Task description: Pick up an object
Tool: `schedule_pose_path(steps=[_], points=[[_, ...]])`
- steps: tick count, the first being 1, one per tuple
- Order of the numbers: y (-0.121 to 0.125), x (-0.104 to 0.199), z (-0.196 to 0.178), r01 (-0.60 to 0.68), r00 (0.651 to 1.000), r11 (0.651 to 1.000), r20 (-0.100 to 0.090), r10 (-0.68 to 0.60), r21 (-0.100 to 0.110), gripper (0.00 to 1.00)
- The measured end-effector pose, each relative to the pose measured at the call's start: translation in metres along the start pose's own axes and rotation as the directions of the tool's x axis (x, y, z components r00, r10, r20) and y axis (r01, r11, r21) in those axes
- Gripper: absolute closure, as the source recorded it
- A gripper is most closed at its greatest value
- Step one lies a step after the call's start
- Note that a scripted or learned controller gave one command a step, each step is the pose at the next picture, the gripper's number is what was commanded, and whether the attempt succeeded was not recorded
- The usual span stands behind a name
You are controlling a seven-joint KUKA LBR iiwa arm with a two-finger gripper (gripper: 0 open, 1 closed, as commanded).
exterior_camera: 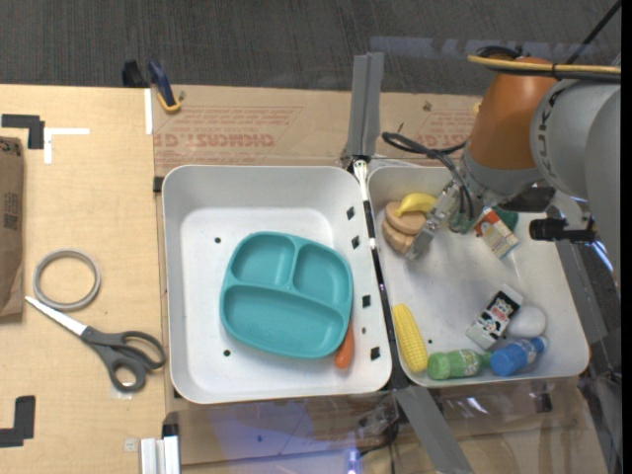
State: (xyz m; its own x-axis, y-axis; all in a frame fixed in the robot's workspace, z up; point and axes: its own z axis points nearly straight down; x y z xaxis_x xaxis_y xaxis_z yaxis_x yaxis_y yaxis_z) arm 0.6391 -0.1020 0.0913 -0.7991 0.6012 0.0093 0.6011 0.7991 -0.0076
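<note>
My gripper (432, 228) hangs low over the back left part of the right bin (563, 294), reaching in from the grey arm with its orange band. It sits right beside a tan bun-shaped item (399, 230) and a yellow banana (415, 203); nothing shows held in it. A red and white packet (496, 233) lies just to its right. Toward the bin's front lie a corn cob (409, 336), a green bottle (456, 363), a blue bottle (513, 355) and a black and white box (497, 314).
The left bin (188, 265) holds a teal divided plate (286, 294) and an orange carrot (344, 349) at its right wall. On the bench to the left lie scissors (99, 342) and a tape roll (67, 276).
</note>
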Motion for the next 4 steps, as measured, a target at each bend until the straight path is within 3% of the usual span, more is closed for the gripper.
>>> schedule_pose_path(steps=[1, 2, 3, 4], points=[[-0.051, 0.029, 0.000, -0.109, 0.994, 0.994, 0.010, 0.109, -0.008, 0.00], [-0.004, -0.011, 0.001, -0.291, 0.957, 0.957, -0.005, 0.291, 0.011, 0.00], [-0.004, -0.018, 0.003, -0.394, 0.919, 0.919, -0.017, 0.394, 0.020, 0.00], [-0.077, 0.021, -0.004, -0.356, 0.934, 0.934, 0.008, 0.356, -0.010, 0.00]])
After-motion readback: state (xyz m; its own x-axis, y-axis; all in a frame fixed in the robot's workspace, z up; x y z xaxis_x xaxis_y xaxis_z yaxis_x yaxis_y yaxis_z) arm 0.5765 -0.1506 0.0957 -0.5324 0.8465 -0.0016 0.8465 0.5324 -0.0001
